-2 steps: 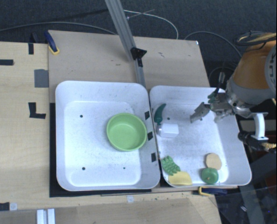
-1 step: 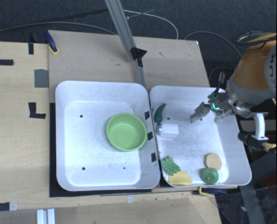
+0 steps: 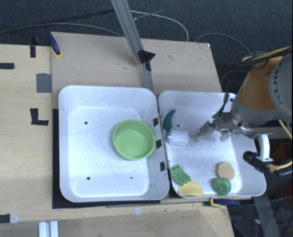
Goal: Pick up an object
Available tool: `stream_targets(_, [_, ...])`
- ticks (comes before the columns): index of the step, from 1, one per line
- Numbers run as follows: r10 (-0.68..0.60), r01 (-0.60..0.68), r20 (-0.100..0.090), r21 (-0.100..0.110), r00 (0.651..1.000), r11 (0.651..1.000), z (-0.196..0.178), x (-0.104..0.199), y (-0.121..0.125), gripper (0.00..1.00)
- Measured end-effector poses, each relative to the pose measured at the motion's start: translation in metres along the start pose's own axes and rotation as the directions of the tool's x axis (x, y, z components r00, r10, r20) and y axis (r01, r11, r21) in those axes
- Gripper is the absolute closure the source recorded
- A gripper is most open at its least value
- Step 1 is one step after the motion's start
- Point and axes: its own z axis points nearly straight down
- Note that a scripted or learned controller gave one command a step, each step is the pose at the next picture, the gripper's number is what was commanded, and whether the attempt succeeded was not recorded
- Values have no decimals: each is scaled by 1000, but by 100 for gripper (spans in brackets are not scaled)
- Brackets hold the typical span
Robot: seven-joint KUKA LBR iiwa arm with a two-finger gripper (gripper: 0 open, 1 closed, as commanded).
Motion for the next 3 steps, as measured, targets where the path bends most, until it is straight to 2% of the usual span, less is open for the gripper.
stream_targets(1, [-1, 1, 3, -7, 1000, 1000, 48, 0, 0, 0])
stream_targets(2, [-2, 2, 1, -5, 1000, 1000, 36, 1, 0, 100])
stream_targets(3, [0, 0, 2, -10, 1000, 1000, -18, -1, -9, 100])
